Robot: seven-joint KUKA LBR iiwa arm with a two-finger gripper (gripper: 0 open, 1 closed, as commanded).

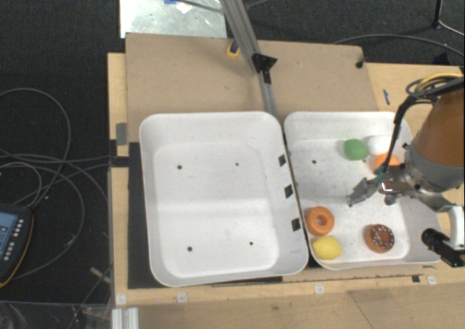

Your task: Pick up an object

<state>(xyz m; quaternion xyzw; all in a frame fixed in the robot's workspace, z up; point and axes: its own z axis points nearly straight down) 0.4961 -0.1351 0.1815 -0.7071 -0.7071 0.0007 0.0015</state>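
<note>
I count two white bins on the table (189,73): the left bin (152,168) and the right bin (309,131), set side by side with their inner rims touching. In the right bin I count several small objects: one green ball (355,149), one white object (378,144) just beside it, one orange object (387,161) partly hidden behind the arm, one orange doughnut (320,220), one yellow lemon (328,248) and one brown doughnut (379,238). The orange doughnut and the lemon lie touching or nearly so against the bin's left wall; the brown doughnut lies near the front rim, apart from them. The two doughnuts lie flat with their holes facing up; the lemon's long axis runs roughly left to right in the view. The other objects are round or too hidden to give a direction. The end effector (361,195) sits over the middle of the right bin, between the green ball and the two doughnuts, pointing toward the view's left. I cannot tell how it is set, and I see no object in it.
</note>
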